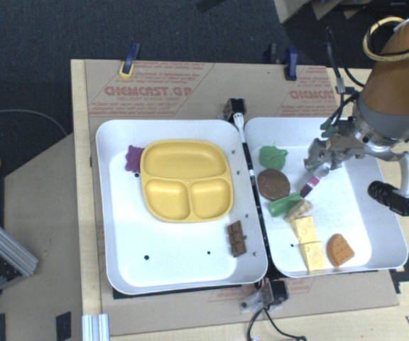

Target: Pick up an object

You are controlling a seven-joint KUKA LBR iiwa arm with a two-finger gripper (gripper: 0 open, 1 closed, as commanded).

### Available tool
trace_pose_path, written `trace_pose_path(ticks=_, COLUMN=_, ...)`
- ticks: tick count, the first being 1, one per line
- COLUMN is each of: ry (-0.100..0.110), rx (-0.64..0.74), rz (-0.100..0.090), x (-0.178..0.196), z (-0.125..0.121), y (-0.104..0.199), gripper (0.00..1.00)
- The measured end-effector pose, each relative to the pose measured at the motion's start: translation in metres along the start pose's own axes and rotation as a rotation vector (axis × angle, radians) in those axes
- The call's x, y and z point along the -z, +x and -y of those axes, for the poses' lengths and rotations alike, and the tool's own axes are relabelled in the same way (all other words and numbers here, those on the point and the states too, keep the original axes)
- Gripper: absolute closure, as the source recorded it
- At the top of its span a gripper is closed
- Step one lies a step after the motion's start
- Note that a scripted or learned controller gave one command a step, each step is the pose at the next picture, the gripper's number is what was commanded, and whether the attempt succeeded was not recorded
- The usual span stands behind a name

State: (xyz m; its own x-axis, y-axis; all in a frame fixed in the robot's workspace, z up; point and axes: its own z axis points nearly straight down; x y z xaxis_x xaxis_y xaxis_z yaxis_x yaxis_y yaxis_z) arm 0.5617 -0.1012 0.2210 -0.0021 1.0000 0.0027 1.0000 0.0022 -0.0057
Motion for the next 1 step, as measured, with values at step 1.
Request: trace_pose_path(ticks=1, ry=-0.001, rx=0.000, rz=0.000, x=0.0101, z=0.0439, y=0.0333, gripper=1.00)
